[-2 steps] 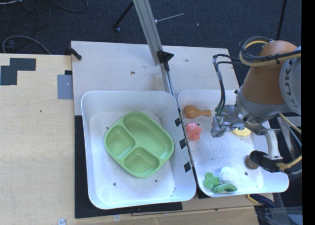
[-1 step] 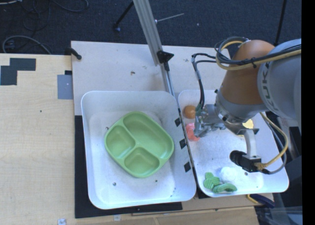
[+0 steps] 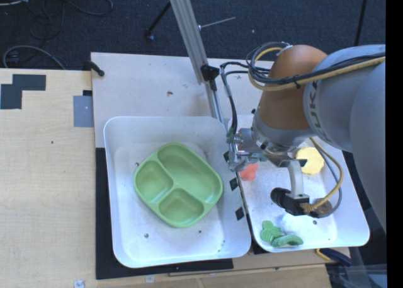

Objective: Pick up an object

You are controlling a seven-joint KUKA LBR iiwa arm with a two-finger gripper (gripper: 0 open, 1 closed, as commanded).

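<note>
My gripper hangs below the orange-banded wrist, over the left edge of the right bin. A small red object lies just beneath and to the right of it; whether they touch is unclear. A yellow object lies further right, partly hidden by the arm. A green crinkled object rests near the bin's front. A brown object peeks out beside a black part of the arm.
The left bin holds a green divided plate. A slanted aluminium rail rises behind the bins. The bulky arm covers most of the right bin's back half. Cables loop around the wrist.
</note>
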